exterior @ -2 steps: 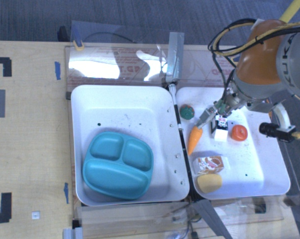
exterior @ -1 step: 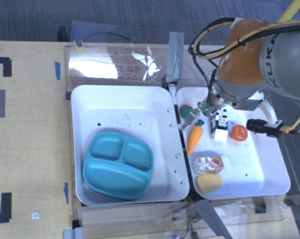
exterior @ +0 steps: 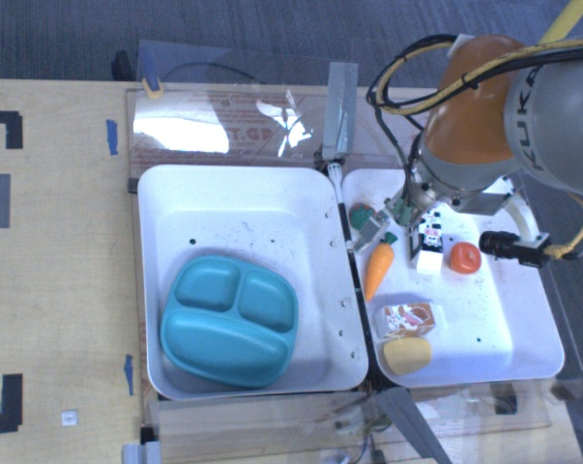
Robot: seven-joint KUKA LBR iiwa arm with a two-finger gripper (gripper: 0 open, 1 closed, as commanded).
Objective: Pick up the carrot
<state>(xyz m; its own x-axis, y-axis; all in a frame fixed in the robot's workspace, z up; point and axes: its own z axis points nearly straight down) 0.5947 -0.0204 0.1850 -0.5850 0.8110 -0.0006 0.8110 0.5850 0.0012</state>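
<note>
**Carrot Lay in the Right Bin, Under the Arm**

The big grey and orange arm (exterior: 494, 114) covered the back of the right bin (exterior: 523, 351). It hid most of what sat under it. The gripper (exterior: 407, 211) was dark and small there, and it could not be told if it was open or closed. Right beside it was a small green thing (exterior: 362, 217), too blurry to name. A black and white thing (exterior: 430, 240) poked out from under the arm, partly hidden.

The carrot (exterior: 378, 269) lay in the right bin, close to its left wall and just below the gripper. Its thin end pointed down. A red ball-like thing (exterior: 464, 258) sat to its right. A small packet (exterior: 407, 319) and a yellow lump (exterior: 407, 355) lay near the front, touching each other.

The left bin (exterior: 175, 196) held a blue tray (exterior: 231, 322) with three parts. Both white bins sat on a wooden bench (exterior: 49, 278) with black marks. Grey floor (exterior: 223, 8) lay behind. Yellow and black cables (exterior: 407, 71) looped off the arm.
</note>
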